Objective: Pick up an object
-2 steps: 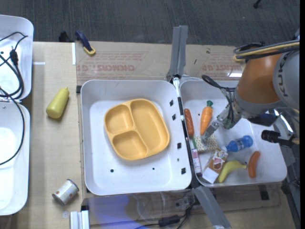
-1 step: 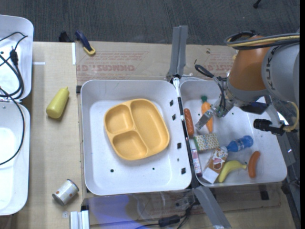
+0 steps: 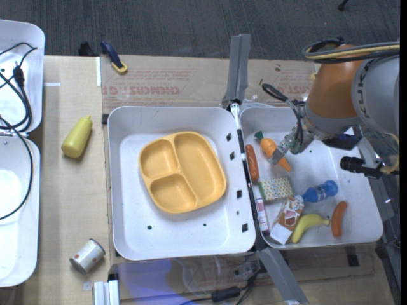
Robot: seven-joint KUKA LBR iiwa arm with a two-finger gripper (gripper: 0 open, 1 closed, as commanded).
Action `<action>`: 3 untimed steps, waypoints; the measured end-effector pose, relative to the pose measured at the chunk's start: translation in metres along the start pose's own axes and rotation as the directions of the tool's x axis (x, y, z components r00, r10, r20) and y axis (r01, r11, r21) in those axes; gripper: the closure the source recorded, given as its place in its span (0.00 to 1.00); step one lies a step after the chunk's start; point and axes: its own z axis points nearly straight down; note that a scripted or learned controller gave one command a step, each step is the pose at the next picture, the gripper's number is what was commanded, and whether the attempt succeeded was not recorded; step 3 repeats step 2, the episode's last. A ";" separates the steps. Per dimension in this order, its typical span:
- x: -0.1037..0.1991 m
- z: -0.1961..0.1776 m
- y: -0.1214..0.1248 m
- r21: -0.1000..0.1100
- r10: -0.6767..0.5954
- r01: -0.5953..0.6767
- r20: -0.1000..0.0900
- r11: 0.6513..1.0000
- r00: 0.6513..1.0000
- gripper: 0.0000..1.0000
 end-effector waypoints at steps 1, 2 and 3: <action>0.053 -0.141 -0.007 0.003 0.037 -0.037 -0.001 0.999 0.999 1.00; 0.080 -0.090 0.010 0.003 -0.237 0.237 -0.004 0.971 0.971 1.00; 0.080 -0.090 0.010 0.003 -0.237 0.237 -0.004 0.971 0.971 1.00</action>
